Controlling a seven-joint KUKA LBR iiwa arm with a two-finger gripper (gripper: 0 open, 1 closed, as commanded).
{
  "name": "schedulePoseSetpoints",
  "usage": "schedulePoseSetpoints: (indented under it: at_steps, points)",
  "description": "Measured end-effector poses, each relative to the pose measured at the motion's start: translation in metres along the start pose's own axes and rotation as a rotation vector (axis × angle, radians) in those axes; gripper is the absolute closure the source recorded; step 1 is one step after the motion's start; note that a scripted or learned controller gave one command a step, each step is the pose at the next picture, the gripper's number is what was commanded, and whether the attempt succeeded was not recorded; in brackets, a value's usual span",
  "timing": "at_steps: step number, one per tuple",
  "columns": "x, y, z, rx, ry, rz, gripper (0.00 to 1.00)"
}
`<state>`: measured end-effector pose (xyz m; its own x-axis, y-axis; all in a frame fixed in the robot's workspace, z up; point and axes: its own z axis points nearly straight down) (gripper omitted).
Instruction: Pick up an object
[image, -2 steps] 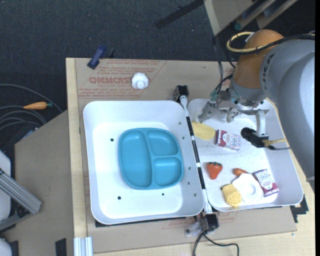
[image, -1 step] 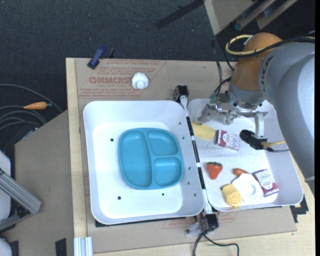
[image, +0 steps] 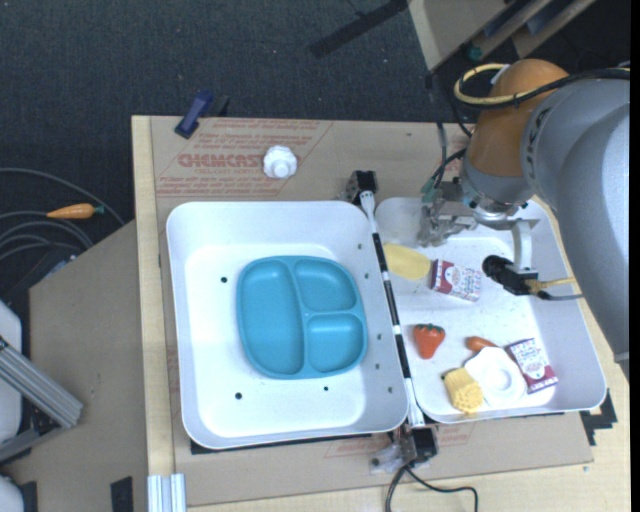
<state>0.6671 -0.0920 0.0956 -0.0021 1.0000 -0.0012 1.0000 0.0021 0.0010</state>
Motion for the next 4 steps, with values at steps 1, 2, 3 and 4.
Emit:
schedulePoseSetpoints:
  at_steps: [1,2,3,4]
  points:
    - [0.000,0.000,0.000,0.001,0.000,0.000,0.00]
    - [0.001,-0.001,0.011,0.003,0.001,0.001,0.00]
    - [0.001,0.000,0.000,0.001,0.000,0.000,1.00]
    - [0.001,0.000,0.000,0.001,0.000,0.000,0.00]
